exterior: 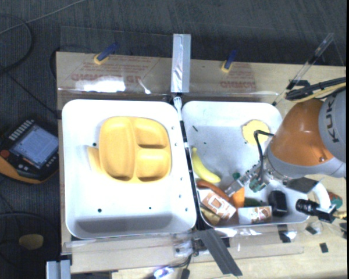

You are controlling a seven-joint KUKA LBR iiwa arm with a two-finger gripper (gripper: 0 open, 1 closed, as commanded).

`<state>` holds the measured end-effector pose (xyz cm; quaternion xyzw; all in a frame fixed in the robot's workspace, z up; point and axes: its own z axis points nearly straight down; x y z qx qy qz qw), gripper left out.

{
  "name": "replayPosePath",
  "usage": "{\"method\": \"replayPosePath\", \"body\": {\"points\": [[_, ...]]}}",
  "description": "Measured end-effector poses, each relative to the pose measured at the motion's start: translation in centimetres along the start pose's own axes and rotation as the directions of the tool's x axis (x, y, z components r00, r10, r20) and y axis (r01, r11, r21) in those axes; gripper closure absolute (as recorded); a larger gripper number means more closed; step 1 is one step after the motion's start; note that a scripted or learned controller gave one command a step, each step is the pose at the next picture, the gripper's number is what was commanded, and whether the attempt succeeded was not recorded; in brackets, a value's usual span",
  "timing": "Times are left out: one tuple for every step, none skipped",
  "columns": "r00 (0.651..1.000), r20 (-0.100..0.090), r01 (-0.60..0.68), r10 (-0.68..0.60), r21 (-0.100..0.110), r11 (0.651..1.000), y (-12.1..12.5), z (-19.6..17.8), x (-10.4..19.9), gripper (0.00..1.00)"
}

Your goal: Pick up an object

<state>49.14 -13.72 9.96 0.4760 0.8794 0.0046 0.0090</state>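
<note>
While the gripper [253, 182] hangs low in the right bin [221, 118], finger state impossible to tell, the banana [202, 168] lies just to its left along the bin's left wall, long axis running top-left to bottom-right, clutter crowding below.
</note>
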Motion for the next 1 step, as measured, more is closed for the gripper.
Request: {"method": "replayPosePath", "body": {"points": [[0.979,-0.008,-0.205,0.205,0.021,0.979,10.47,-8.11,2.55,1.00]]}}
